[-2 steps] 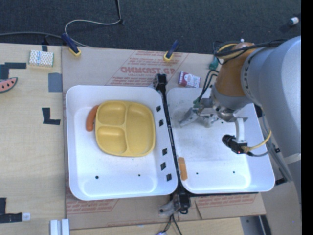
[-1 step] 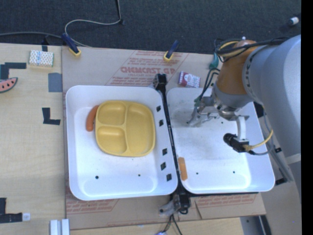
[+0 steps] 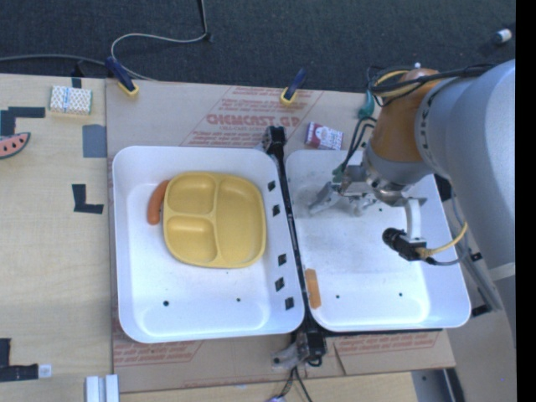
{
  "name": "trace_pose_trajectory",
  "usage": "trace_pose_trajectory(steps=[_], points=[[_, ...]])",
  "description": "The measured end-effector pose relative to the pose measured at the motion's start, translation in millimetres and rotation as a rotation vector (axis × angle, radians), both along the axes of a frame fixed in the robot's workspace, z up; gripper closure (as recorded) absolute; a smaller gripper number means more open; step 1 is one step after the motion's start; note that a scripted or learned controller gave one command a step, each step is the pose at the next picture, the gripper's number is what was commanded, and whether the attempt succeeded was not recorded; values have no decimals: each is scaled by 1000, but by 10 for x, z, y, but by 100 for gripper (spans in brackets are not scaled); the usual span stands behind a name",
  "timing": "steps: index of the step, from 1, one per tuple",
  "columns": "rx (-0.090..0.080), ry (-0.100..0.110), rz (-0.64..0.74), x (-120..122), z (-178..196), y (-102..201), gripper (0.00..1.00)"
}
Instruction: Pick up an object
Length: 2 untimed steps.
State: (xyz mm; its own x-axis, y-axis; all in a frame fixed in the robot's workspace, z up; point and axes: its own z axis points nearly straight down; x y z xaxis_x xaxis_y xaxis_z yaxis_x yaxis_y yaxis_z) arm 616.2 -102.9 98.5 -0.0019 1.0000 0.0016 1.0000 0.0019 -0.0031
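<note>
Two candidates from my seat: small orange cylinder [image 3: 311, 287] at right white bin's [image 3: 435, 308] left wall, orange sausage [image 3: 154, 203] beside yellow divided plate [image 3: 214, 219]. Tool [image 3: 322, 201] spread, pinching nothing, hovering upper right bin. Still approach step; next I'd slide toward cylinder, descend.

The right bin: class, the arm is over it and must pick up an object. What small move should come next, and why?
Probably shift the gripper toward the bin's near left edge, above the small orange piece. That piece lies against the right bin's left wall, well short of the gripper, and nothing is seen between the fingers.
</note>
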Motion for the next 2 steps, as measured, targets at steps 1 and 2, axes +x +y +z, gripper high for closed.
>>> trace_pose_trajectory(steps=[1,2], points=[[1,2,1,-3,91,9,100],[1,2,1,-3,90,9,0]])
